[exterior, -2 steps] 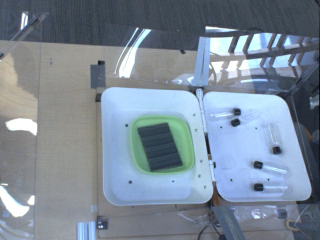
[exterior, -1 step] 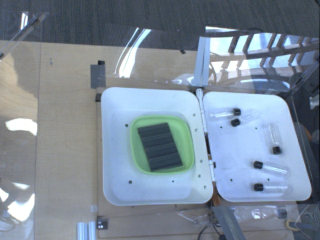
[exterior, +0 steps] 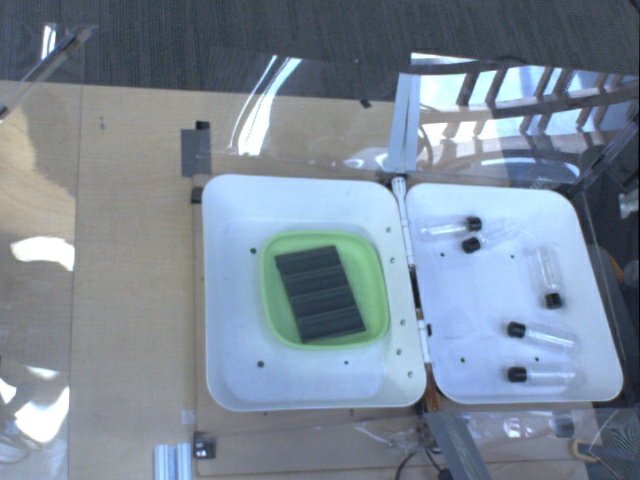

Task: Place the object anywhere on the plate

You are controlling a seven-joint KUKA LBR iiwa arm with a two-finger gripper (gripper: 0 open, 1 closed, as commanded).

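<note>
1. Wooden table (exterior: 110, 268) carries two shallow white bins side by side; dark carpet runs beyond its far edge, glare streaks on the left.
2. Left bin (exterior: 230, 368) holds a green plate (exterior: 374, 293), square with rounded corners, sitting at the bin's centre.
3. Dark grey ribbed block (exterior: 319, 293) lies flat on the plate, tilted slightly, fully inside the plate's rim.
4. Right bin (exterior: 480, 298) holds five clear vials with black caps, all lying down and apart from each other.
5. Vial one (exterior: 452, 229) near the bin's far left corner, cap pointing right.
6. Vial two (exterior: 488, 239) just beside vial one, cap at its left end; the glass is faint against the white.
7. Vial three (exterior: 548, 277) toward the bin's right edge, cap at its near end.
8. Vial four (exterior: 538, 335) in the near half, cap at left.
9. Vial five (exterior: 540, 374) close to the bin's near edge, cap at left.
10. Pincer: cannot tell its state; dark shapes at the table's right edge are too unclear to read.
</note>
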